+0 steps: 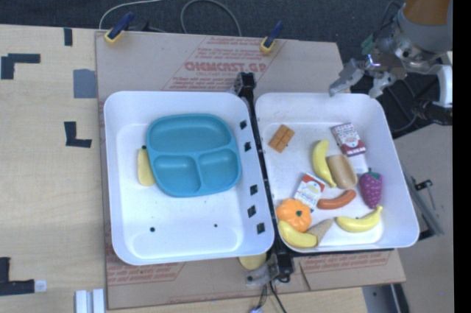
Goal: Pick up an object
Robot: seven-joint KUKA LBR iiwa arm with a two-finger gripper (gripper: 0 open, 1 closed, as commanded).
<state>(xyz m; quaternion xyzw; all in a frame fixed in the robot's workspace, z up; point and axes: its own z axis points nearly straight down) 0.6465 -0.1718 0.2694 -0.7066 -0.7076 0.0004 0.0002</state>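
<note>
Under both bins, cardboard with red "CHEMCAST GP" print.

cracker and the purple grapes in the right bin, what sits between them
In the camera view, between the cracker and the grapes lie a banana and a bread roll, side by side.
</note>
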